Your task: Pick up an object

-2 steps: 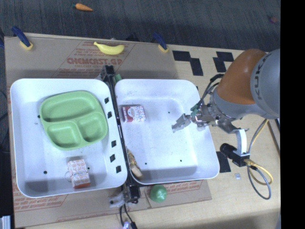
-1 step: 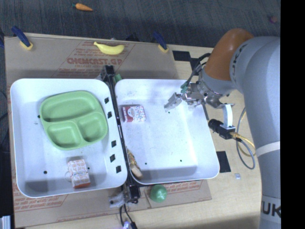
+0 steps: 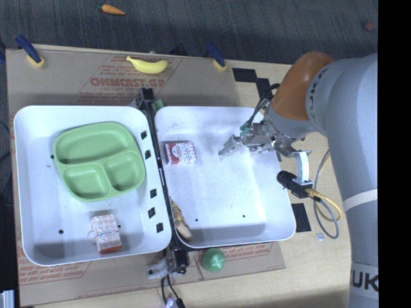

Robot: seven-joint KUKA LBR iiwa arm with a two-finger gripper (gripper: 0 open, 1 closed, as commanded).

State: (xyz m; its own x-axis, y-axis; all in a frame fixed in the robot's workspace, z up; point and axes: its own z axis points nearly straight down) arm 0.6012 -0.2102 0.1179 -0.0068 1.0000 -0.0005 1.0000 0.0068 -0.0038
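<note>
hand point(image 3: 226, 149) over right bin point(image 3: 218, 233) (unladen)

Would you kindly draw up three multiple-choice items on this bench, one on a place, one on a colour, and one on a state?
1. Where does the red and white carton lie?
A. in the right bin
B. on the green tray
C. on the floor

2. What colour is the divided tray in the left bin?
A. blue
B. green
C. orange

3. Where is the pincer?
A. over the left bin
B. above the banana
C. over the right bin, with nothing between its fingers

Answers: 1 A, the carton lies near the right bin's left wall. 2 B, the tray is pale green. 3 C, the pincer sits apart from the carton.
</note>
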